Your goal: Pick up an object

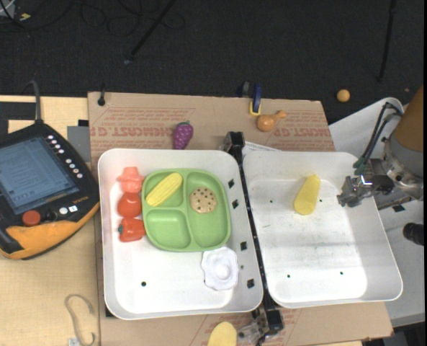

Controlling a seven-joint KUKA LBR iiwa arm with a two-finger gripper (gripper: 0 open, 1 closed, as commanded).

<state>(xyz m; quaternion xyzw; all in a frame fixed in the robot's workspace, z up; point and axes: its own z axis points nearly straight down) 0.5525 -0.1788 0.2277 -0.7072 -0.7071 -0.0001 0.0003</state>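
A yellow, roughly cylindrical toy (pixel 307 194) lies alone in the right bin (pixel 328 265), toward its back. My gripper (pixel 353 194) hangs over the right bin's far right side, a short way right of the yellow toy and apart from it. The left bin (pixel 163 294) holds a green divided plate (pixel 171 229) with a corn cob (pixel 162 188) and a cookie (pixel 203 200) in its compartments. Red and orange toy pieces (pixel 129 204) lie to the left of the plate. A white crumpled piece (pixel 219 269) rests at the plate's front right.
A purple grape bunch (pixel 183 134) and an orange toy (pixel 269 121) lie on the cardboard behind the bins. A teach pendant (pixel 26 186) sits to the left of the bins. A yellow object (pixel 222 334) lies in front of them. A small orange ball (pixel 343 95) sits far back.
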